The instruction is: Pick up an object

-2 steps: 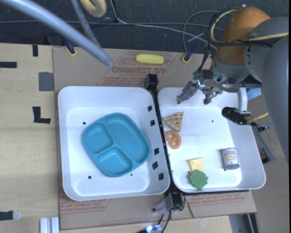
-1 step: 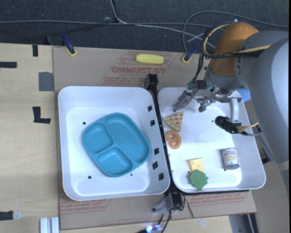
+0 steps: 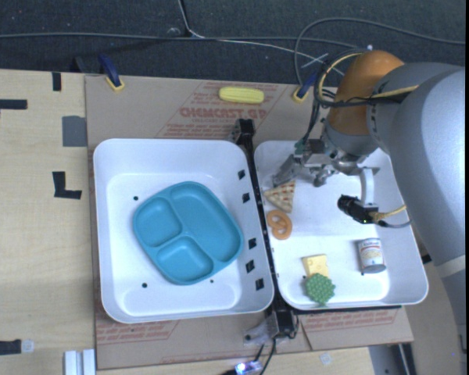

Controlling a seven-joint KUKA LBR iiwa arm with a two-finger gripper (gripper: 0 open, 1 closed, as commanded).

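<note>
Two bins (image 3: pixel 109 233), end effector (image 3: pixel 285 180) at pizza slice (image 3: pixel 282 197)

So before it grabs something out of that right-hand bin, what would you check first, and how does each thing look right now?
1. Things to pick are in the right bin: ok. A pizza slice, pretzel, cheese piece, broccoli floret and small can lie there.
2. Gripper over a target: ok, it sits just above the pizza slice.
3. Something already between the fingers: cannot tell.
4. Neighbours crowding the target: not ok, the pretzel lies close below the slice.
5. Room from the bin wall: not ok, the slice lies near the divider between bins.
6. Left bin's blue divided plate out of the way: ok.
</note>
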